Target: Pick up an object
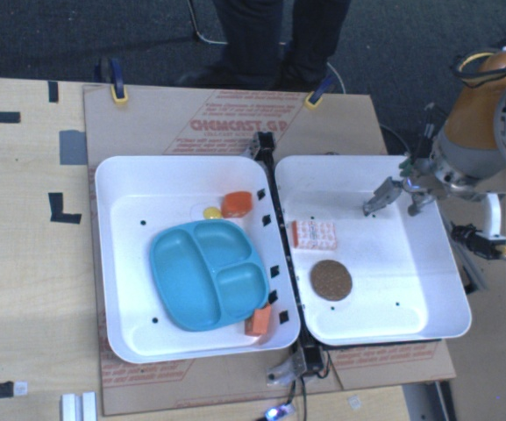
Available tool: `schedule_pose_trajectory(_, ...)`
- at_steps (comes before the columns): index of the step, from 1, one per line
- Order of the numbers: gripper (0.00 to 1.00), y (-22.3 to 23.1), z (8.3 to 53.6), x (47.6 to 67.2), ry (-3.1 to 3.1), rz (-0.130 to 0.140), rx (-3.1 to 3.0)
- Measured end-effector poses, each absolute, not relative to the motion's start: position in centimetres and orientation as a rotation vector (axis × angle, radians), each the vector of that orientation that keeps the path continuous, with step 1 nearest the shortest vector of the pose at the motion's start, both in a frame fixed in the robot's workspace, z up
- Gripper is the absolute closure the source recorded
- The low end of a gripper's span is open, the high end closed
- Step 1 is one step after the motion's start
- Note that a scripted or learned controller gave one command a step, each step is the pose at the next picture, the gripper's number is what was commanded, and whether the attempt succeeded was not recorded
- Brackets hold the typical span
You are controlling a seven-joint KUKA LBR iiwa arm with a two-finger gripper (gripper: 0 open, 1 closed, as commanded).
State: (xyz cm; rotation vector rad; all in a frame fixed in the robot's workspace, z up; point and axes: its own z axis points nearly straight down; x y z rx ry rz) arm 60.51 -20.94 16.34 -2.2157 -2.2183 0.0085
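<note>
Grey pincer (399,196) spread open, holding nothing, above right bin (428,261) far corner. Arm (476,121) reaches from right. Brown disc (331,281), red-white packet (313,233) lie in right bin, near divider.

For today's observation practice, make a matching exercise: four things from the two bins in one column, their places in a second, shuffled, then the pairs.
Things:
1. blue tray
2. brown disc
3. red-printed packet
4. gripper

Places:
A. right bin, by the divider
B. above the right bin's far right part
C. left bin, middle
D. right bin, near edge, just in front of the packet

Pairs: 1-C, 2-D, 3-A, 4-B
</note>
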Motion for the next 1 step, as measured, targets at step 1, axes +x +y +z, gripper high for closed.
schedule_pose_trajectory(1,0.0,-21.2,10.56,61.24,-2.22,0.008,-2.216)
